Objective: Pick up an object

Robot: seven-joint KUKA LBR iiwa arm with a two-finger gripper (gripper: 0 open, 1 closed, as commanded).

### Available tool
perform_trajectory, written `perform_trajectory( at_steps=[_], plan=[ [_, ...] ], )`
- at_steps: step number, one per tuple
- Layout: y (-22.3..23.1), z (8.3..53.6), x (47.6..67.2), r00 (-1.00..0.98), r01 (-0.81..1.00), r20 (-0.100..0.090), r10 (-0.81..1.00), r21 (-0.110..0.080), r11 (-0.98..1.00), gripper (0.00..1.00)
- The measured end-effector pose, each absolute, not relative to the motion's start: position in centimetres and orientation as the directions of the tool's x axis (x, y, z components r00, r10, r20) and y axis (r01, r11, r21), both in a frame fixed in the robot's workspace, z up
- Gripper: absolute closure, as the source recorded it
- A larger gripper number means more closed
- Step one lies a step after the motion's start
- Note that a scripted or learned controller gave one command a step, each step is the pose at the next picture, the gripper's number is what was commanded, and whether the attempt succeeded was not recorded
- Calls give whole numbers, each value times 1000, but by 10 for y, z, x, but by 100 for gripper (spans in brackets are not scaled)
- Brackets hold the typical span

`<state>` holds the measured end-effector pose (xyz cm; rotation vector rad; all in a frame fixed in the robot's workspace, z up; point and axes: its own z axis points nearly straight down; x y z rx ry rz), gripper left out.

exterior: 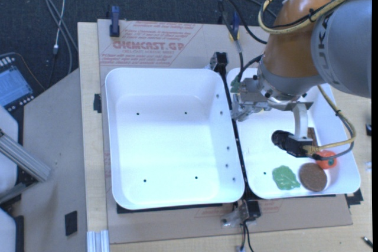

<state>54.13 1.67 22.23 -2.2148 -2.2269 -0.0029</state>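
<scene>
- Bins: two, white and shallow, side by side on the surface point(88, 144). The left bin point(171, 144) and the right bin point(260, 156) meet along their inner rims.
- Loose things: three, all in the right bin, gathered in its lower right corner as the camera sees it. There is one green lump point(285, 177), one brown disc point(313, 177) just beside it on the right, and one small orange piece point(326, 160) just above the disc.
- Arm point(348, 50): one, grey, with an orange band point(298, 26), reaching in from the right over the right bin.
- Pincer point(244, 108): one, over the upper left part of the right bin, close to the shared rims and well apart from the three things. Whether it is open or closed cannot be told.
- Writing: red print on the pale sheet point(147, 44) beneath the bins reads "CHEMCAST GP". The smaller red lines around it are too fine to read. Dark letters "KU" show on the grey arm casing.
- Clamp: one blue clamp point(114, 19) at the sheet's upper left corner.
</scene>
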Motion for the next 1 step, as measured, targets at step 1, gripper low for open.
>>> perform_trajectory(
  at_steps=[1],
  plan=[
    [63, 216, 534, -4, 1000, 1, 1000, 0, 4, 100]
  ],
)
